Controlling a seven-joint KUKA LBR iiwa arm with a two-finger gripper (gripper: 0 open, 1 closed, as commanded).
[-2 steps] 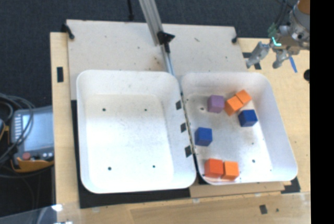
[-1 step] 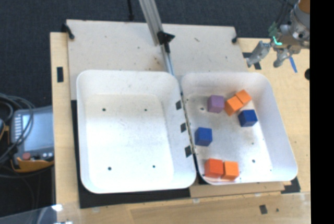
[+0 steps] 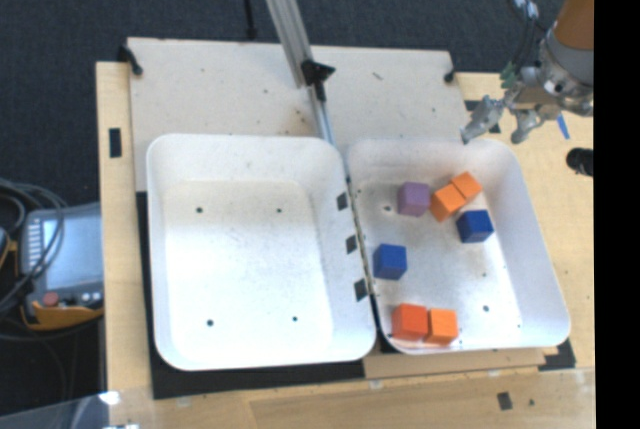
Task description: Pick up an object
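The gripper [image 3: 503, 120] hangs open and holds nothing, above the far right corner of the right bin [image 3: 535, 247]. Nothing is picked yet. Nearest lie an orange block [image 3: 455, 194], a purple block [image 3: 413, 198] and a blue block [image 3: 474, 225]; choosing, descending, closing and lifting all remain.

bench [image 3: 115, 247]: pale wood, seen from above at a slant | board [image 3: 220, 87]: laid flat across the bench's far part | left bin [image 3: 165, 217]: white, shallow, set on the bench | right bin [image 3: 535, 257]: white, shallow, set just beside the left bin, rims touching
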